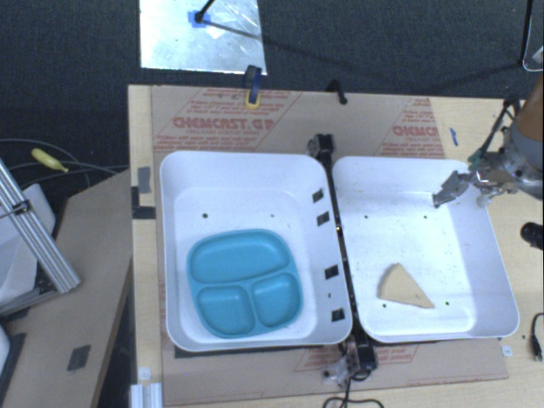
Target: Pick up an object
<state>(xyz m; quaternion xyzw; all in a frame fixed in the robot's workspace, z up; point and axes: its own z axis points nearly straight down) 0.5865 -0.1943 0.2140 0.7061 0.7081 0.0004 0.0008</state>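
A tan wedge-shaped piece (405, 287) lies flat in the right bin (476, 253), near its front. In the left bin (183, 194) sits a blue three-compartment plate (245, 280), towards the front. My gripper (467, 192) hangs over the right bin's back right corner, well above and behind the wedge. Its fingers (444, 195) are spread, the gripper is open, and nothing is between them.
The two bins stand side by side on a cardboard sheet (221, 121), with black clips along the divide (331, 245). A shiny foil sheet (202, 24) lies on the dark floor behind. An aluminium frame (34, 236) stands to the left of the bench.
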